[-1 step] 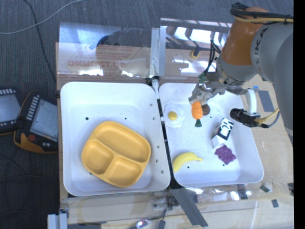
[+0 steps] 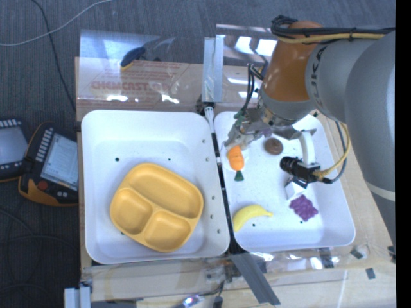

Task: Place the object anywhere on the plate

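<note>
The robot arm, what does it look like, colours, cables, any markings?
The arm is bulky, rounded and grey, with a glossy orange band above the wrist. Dark lettering runs along the grey shell beside the band. Black cables cross its top, and a yellow cable loops below. The hand is small, metallic and grey.

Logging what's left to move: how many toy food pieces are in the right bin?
4: a carrot at the bin's left side under the gripper, a brown round piece behind it, purple grapes right front, a banana left front. The arm may hide more.
</note>
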Robot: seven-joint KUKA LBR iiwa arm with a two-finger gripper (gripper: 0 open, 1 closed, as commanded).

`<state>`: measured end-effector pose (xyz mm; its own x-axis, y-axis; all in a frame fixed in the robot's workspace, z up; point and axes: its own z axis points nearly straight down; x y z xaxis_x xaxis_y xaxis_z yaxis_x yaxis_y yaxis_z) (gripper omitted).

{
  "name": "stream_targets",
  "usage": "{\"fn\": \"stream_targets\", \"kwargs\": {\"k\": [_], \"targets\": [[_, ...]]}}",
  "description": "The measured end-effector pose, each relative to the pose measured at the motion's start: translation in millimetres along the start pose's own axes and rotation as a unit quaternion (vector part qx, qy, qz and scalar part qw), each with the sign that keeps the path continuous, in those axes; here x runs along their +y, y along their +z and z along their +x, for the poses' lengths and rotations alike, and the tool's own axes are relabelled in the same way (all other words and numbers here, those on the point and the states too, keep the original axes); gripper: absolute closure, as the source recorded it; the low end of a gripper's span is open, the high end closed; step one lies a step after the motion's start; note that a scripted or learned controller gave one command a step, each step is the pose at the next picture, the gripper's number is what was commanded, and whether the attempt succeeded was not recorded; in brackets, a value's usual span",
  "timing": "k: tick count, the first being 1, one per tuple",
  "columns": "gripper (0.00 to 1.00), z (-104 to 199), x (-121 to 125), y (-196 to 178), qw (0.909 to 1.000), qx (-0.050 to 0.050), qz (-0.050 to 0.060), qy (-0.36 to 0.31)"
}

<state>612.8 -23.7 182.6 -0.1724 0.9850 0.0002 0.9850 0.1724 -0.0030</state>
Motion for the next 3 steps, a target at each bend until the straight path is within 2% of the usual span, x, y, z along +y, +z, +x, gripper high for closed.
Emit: {"fn": "stream_targets", "kwargs": {"k": [1, 2, 3], "targets": [[1.0, 20.2, 7.6, 0.2, 0.9996, 0.0, 0.0, 0.03], [1.0, -6.1, 10.5, -0.6, 0.9981, -0.001, 0.0, -0.062], [1.0, 87.5, -23.2, 0.1, 0.9994, 0.0, 0.0, -0.033]]}}
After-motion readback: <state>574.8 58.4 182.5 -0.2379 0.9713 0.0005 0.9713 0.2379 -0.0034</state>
